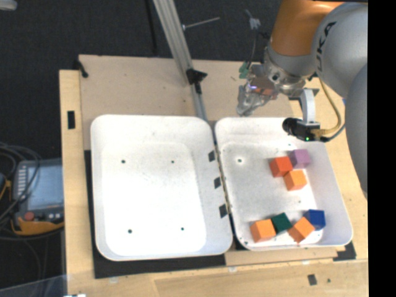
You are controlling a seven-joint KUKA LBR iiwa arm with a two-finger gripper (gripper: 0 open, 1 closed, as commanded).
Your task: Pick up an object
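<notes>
One pincer (250,101) is carried at the end of the grey arm (346,48), below its orange band (300,14), and it hangs above the far rim of the right bin (247,184), near that bin's back left corner. Whether it is apart or together cannot be told, because the tips are small and blurred against the bench (124,85). Nothing is seen between them, so no object is judged to be held.

Seven blocks lie in the right bin, all well apart from the pincer. Three are grouped toward the middle right: an orange-red block (281,166), a purple block (301,158) touching it at the far side, and an orange block (296,179) just beside both. Four more are lined along the near wall: an orange block (263,229), a dark green block (282,222) touching it, a second orange block (302,229) and a blue block (315,218) close against it.

The blocks are packed in clusters, so a clean grasp is judged to be harder there; fingers may be blocked by a neighbour. The orange block at the near left end is judged the most open, since one side of it is free.

The left bin (154,184) sits alongside, separated by a narrow seam. A metal post (176,42) rises behind the bins and is kept clear of the arm. The pick is judged not yet begun.
</notes>
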